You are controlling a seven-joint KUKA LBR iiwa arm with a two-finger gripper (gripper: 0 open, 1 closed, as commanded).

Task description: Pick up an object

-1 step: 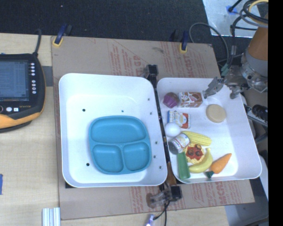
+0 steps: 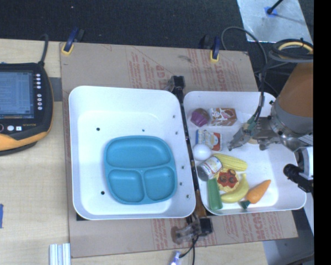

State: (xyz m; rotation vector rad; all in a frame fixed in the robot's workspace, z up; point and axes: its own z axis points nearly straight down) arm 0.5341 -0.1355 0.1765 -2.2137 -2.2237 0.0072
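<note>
Hovering over the right white bin (image 2: 287,203), the metal two-finger gripper (image 2: 238,141) holds nothing; whether it is wide or narrow I cannot tell. Beside it crowd a white ball (image 2: 201,151), a yellow corn cob (image 2: 231,162) and an orange carrot (image 2: 258,191), so a descent could nudge neighbours and miss.

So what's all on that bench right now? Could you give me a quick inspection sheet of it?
Surface: brown board clamped onto a wooden bench, bearing a left bin and a right bin, both white.
Job's things: in the right bin, a purple ball, a white ball, corn, a banana, a carrot, a green stick, a small can and two food packets.
Clutter: blue divided tray in the left bin.
Grippers: gripper low over the right bin, beside the packets; nothing seen between its fingers.
Cables: black cable looping behind the right bin.
Surroundings: screen pendant at left; dark floor beyond.
</note>
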